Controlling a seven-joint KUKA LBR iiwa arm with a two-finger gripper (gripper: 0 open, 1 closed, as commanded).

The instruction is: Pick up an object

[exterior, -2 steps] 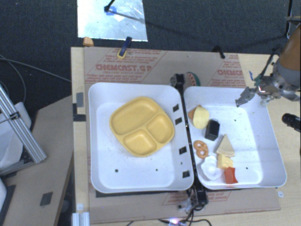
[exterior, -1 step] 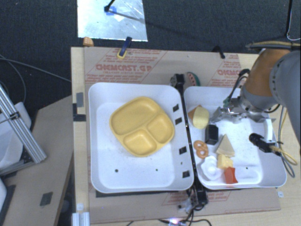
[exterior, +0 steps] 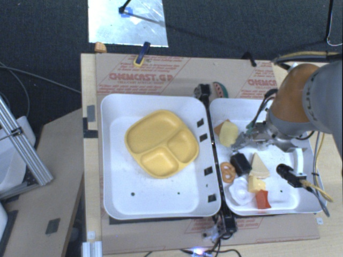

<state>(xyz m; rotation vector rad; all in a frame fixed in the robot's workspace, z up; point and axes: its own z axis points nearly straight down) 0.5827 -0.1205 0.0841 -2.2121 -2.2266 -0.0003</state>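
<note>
My gripper [exterior: 245, 140] hangs over the upper middle of the right bin [exterior: 306, 205], reaching in from the right. Just left of it lies a pale yellow pear-like fruit [exterior: 228, 133], close to the gripper's tip; I cannot tell whether they touch. Below the gripper sit a small black block [exterior: 240, 164] and a cream wedge [exterior: 260, 166]. Further toward the front edge are a pretzel [exterior: 227, 171], a yellow cheese piece [exterior: 256, 184], a white piece [exterior: 239, 191] and a red piece [exterior: 262, 199]. Nothing shows between the gripper's tips.
The left bin [exterior: 115, 197] holds a yellow divided plate [exterior: 161, 142]. A raised divider [exterior: 211, 143] with black clips separates the two bins. The grey arm with its orange band [exterior: 292, 98] covers the right bin's upper right part.
</note>
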